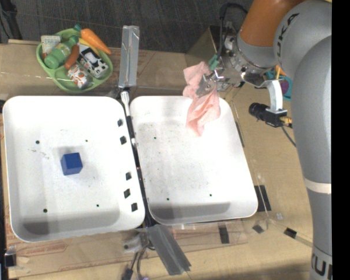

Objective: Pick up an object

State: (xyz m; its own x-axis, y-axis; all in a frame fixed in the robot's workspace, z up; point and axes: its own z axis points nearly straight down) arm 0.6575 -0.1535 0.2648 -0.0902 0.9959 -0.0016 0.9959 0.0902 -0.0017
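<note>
2 bins point(23, 214) sit below me; my gripper point(212, 81) clutches a pink cloth point(202, 107) above the right one.

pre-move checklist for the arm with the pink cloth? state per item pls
1. Pink cloth hangs from the pincer, bunched at the top: ok.
2. Cloth lifted fully off the right bin: cannot tell, its lower end overlaps the bin's far right corner.
3. Cloth hanging free of the divider between the bins: ok.
4. Blue cube sitting apart in the left bin, out of the arm's way: ok.
5. Green bowl of toys beyond the left bin, away from the pincer: ok.
</note>
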